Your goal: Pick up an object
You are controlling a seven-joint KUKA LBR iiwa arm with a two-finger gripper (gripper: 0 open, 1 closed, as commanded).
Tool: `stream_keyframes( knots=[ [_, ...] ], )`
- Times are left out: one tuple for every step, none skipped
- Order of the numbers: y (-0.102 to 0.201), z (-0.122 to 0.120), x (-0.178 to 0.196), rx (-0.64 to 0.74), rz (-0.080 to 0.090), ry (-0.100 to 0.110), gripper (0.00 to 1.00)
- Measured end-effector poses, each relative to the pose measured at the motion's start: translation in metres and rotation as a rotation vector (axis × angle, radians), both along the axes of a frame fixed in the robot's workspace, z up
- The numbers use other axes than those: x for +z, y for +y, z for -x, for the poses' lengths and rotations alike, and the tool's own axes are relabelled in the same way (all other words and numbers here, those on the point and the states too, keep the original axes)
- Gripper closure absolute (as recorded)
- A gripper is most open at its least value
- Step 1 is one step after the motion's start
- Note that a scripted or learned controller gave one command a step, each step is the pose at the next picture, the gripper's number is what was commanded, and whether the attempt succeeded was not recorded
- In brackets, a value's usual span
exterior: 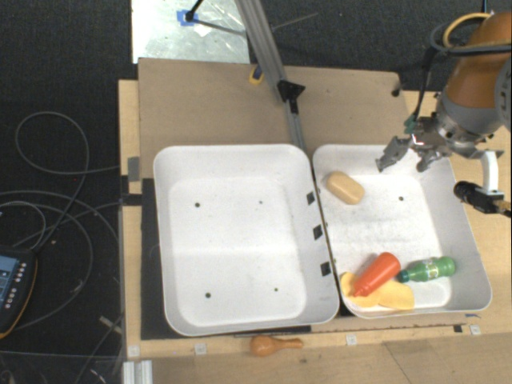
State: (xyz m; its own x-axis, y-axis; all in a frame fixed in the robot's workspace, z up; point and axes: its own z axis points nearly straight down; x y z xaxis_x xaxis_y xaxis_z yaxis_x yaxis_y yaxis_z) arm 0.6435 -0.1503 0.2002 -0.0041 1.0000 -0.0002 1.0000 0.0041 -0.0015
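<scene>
Jaws (409, 158) hang spread and empty over the right bin's (472, 250) far edge; tan block (345, 188) lies just beside them on open floor, carrot (378, 274) and green bottle (428, 270) crowd the near wall.

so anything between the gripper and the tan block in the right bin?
Nothing: camera view shows bare white bin floor between the gripper and the tan block.

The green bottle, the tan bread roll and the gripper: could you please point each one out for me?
green bottle (428, 270), camera view, middle of its body.
tan bread roll (345, 188), camera view, centre of its top.
gripper (410, 157), camera view, midway between its fingertips.
</scene>
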Motion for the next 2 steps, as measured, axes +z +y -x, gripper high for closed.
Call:
stream_keyframes(
  knots=[
    [0.000,0.002,-0.063,-0.002,-0.001,0.003,0.00],
    [0.000,-0.001,-0.047,-0.002,0.001,-0.006,1.00]
  ],
)
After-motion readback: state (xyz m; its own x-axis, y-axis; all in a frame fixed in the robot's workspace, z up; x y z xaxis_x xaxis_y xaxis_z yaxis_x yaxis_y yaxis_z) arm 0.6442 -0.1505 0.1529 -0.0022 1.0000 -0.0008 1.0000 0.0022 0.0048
